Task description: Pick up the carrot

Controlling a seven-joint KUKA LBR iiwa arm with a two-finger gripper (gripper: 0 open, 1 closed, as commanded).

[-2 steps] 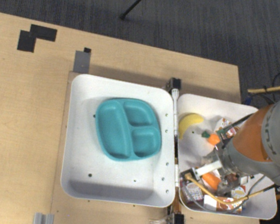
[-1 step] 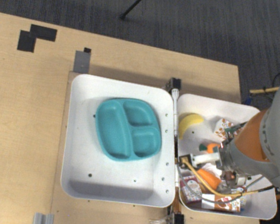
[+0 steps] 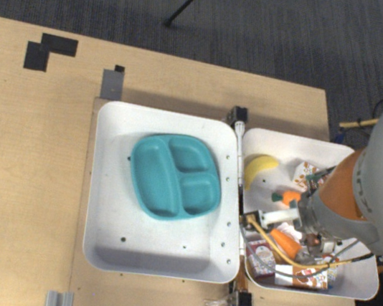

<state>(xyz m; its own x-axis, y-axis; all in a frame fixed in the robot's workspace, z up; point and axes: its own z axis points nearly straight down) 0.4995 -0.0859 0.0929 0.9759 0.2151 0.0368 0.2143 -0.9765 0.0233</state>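
The carrot (image 3: 283,241) lies in my right-hand bin (image 3: 365,287), an orange piece near the bin's middle, wedged among clutter, so I judge it needs a reach from straight above rather than from the side. My tool (image 3: 309,242) hangs low just beside it, over the same bin, and whether it is spread or pressed together I cannot tell, since my wrist hides it. A second small orange thing (image 3: 290,198) sits a little farther back, near a yellow ball (image 3: 260,166), and could be mistaken for the target. A printed packet (image 3: 310,278) lies at the front wall. The left bin (image 3: 108,171) holds a teal divided plate (image 3: 174,176), well apart on the table (image 3: 20,178).
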